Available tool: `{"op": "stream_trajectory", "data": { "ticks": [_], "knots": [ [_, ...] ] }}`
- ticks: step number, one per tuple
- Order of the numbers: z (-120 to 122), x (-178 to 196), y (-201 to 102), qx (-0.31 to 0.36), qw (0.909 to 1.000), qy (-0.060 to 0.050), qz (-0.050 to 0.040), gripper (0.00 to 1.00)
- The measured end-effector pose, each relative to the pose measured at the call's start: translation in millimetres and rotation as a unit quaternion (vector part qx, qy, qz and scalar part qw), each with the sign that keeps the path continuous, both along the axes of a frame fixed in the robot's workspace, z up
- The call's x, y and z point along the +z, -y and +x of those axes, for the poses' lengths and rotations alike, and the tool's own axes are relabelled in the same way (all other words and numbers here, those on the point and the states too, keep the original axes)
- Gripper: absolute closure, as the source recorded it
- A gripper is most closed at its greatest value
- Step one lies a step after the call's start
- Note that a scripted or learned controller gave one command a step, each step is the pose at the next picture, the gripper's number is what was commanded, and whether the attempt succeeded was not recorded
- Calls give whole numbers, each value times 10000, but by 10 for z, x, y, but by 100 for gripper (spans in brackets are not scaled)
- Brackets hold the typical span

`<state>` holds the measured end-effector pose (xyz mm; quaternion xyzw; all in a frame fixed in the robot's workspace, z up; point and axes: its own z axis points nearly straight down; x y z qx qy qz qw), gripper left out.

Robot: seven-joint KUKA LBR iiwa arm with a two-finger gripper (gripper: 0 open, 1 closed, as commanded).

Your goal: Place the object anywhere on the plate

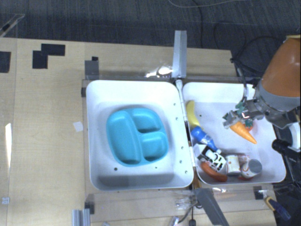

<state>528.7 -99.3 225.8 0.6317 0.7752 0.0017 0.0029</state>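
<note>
Sitting in rt bin: orange cone-shaped carrot [245,130], tip pointing lower-rt.

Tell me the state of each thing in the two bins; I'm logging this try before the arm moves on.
Blue plate: flat in the left bin, nothing on it.
Toy carrot: in the right bin, at the gripper; whether it is gripped is unclear.
Banana: lying by the divider.
Blue bottle: on its side.
Small can: lying at the near wall.
</note>
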Motion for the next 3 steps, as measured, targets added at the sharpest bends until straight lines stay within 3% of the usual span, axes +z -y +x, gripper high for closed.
{"op": "stream_trajectory", "data": {
  "ticks": [1, 2, 3],
  "knots": [
    [-14, -328, -594, -3, 10000, -8, 3, 100],
    [509, -124, -1536, 57, 10000, -17, 8, 100],
    [717, -411, -2058, 464, 9989, -12, 4, 100]
  ]
}}
